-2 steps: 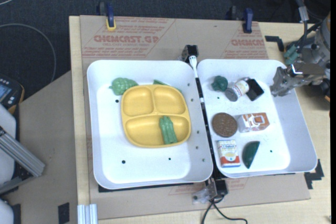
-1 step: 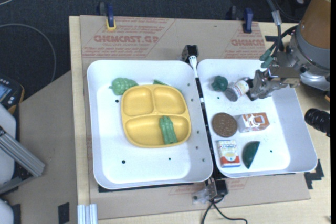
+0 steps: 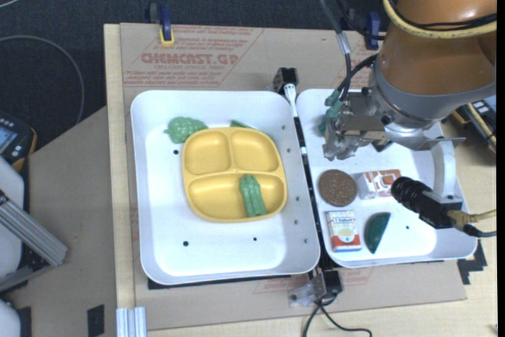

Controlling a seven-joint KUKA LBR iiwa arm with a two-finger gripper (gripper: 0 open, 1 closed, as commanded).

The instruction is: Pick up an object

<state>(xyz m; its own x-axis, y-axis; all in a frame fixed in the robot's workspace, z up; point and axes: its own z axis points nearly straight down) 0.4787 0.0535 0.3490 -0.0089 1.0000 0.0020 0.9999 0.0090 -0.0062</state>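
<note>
The gripper [image 3: 345, 140] hangs over the right bin [image 3: 450, 249]; its grasp state cannot be determined. The brown round object [image 3: 338, 187] lies just below it.

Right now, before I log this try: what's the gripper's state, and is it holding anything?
Gripper: over the far end of the right bin, above the brown round cookie; open or closed cannot be told, and nothing is seen held.

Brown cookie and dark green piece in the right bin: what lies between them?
In the camera view, a small red-and-white packet lies between the brown cookie and dark green piece.
</note>
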